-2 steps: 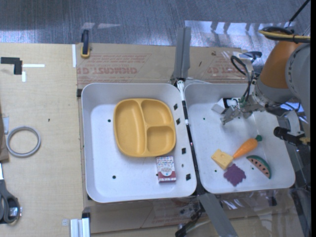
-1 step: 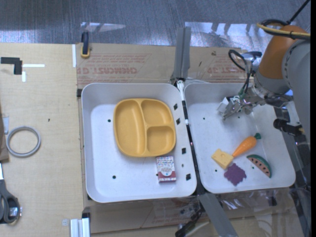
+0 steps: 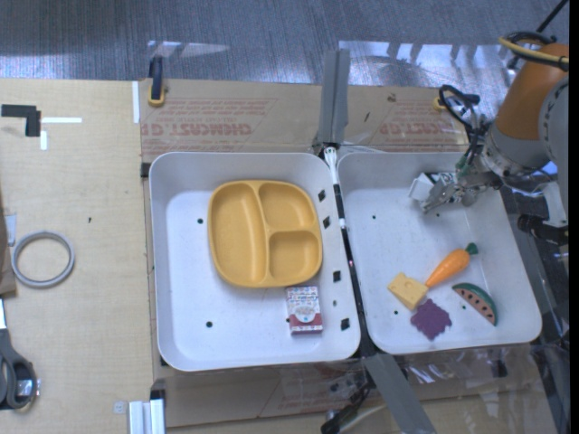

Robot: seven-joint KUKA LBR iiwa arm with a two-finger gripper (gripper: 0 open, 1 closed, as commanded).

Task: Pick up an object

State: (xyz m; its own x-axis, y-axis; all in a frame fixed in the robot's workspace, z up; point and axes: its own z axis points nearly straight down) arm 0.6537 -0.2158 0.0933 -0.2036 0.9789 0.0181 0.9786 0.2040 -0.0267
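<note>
End effector point(image 3: 441, 194) over the right bin's point(image 3: 380, 333) far end, grip state impossible to tell. Near the front: toy carrot point(image 3: 450, 266), cheese wedge point(image 3: 408, 289), purple piece point(image 3: 431, 318), watermelon slice point(image 3: 476, 302). Left bin point(image 3: 181, 333): yellow divided plate point(image 3: 265, 232), small carton point(image 3: 305, 309).

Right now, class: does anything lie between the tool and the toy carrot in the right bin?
Nothing visible does. The tool sits at the upper part of the right bin, and bare white floor separates it from the carrot. The cheese wedge lies beyond the carrot.
</note>
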